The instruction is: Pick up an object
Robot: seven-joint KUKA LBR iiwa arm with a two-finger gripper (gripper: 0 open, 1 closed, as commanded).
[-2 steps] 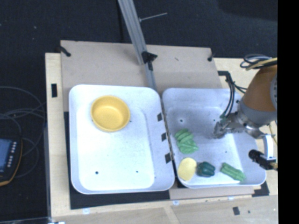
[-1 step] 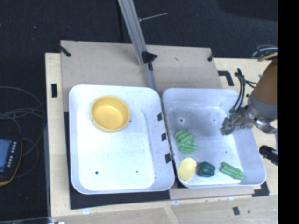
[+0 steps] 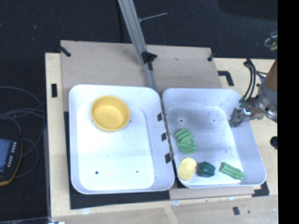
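The counter (image 3: 117, 209) edge lies nearest, pale wood under two white bins. On the left, the left bin (image 3: 112, 171) holds a yellow bowl (image 3: 110, 113) upright in its far-left part. The right bin (image 3: 247, 153) carries four things along its near side — a light green ridged piece (image 3: 186, 141), then a pale yellow object (image 3: 187, 168) just beside a dark green pepper (image 3: 205, 169), then a green piece (image 3: 231, 171) near the right wall. The pincer (image 3: 239, 115) hangs over the right bin's far-right rim, nothing between it — how wide it stands, I cannot tell.

Grey metal gripper (image 3: 236, 117), orange band (image 3: 273, 78) above, black cables (image 3: 252, 78) alongside.
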